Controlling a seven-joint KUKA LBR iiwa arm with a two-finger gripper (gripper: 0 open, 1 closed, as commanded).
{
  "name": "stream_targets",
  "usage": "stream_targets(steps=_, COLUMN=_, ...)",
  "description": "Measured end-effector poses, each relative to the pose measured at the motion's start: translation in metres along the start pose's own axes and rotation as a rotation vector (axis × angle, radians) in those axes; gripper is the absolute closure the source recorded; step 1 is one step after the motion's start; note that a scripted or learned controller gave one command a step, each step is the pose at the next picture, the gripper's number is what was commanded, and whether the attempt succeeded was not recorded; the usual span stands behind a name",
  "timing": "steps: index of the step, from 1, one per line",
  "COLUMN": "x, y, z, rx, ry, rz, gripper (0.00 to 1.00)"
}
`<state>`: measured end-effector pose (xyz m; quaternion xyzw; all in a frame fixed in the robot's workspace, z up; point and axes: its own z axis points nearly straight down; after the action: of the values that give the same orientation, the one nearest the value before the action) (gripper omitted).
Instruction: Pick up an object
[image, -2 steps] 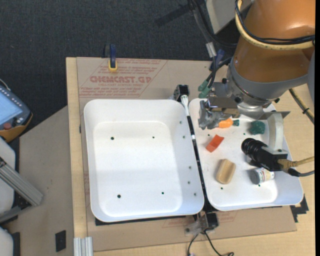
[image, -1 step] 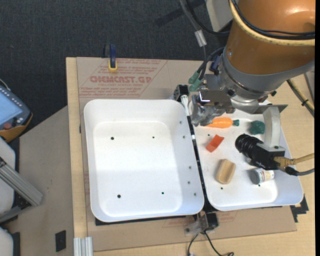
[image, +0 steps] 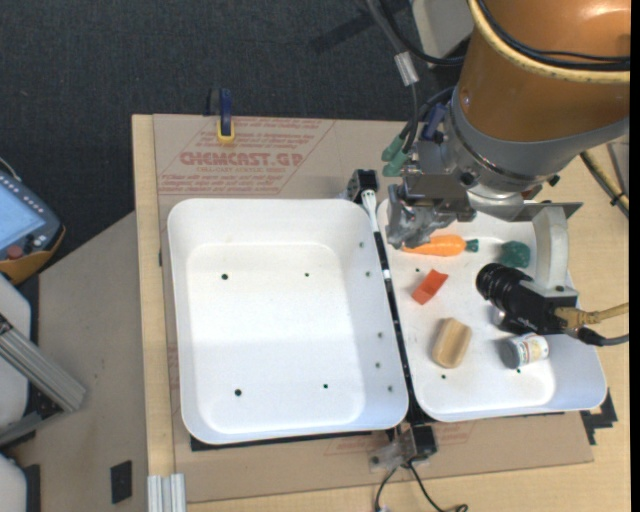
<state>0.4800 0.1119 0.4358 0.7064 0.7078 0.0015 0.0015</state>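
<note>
My gripper (image: 404, 228) hangs low over the far left corner of the right bin (image: 500, 404), just left of an orange carrot-shaped toy (image: 443, 246) that lies across the bin. The gripper's tip is at the carrot's left end; whether it touches the carrot is unclear. Closer to me lie a red block (image: 430, 286) and a tan cylinder (image: 451, 343). A teal piece (image: 516, 253) sits to the right of the carrot. A small white bottle (image: 527, 350) lies near the bin's right side.
The left bin (image: 200, 400) adjoins the right bin along a shared black-edged rim (image: 390, 300). Both stand on a cardboard sheet (image: 250, 150) with a blue and yellow clamp (image: 224, 115) at its far edge. The large arm body covers the right bin's far side.
</note>
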Motion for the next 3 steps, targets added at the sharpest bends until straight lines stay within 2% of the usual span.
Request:
stream_targets(steps=1, x=0.047, y=-0.002, z=0.048, rx=0.012, ry=-0.001, rz=-0.003, gripper=1.0)
stream_targets(steps=2, x=0.045, y=-0.001, z=0.034, rx=0.004, ry=0.0, rz=0.0, gripper=1.0)
stream_targets(steps=3, x=0.069, y=0.038, z=-0.006, rx=-0.003, ry=0.002, rz=0.0, gripper=1.0)
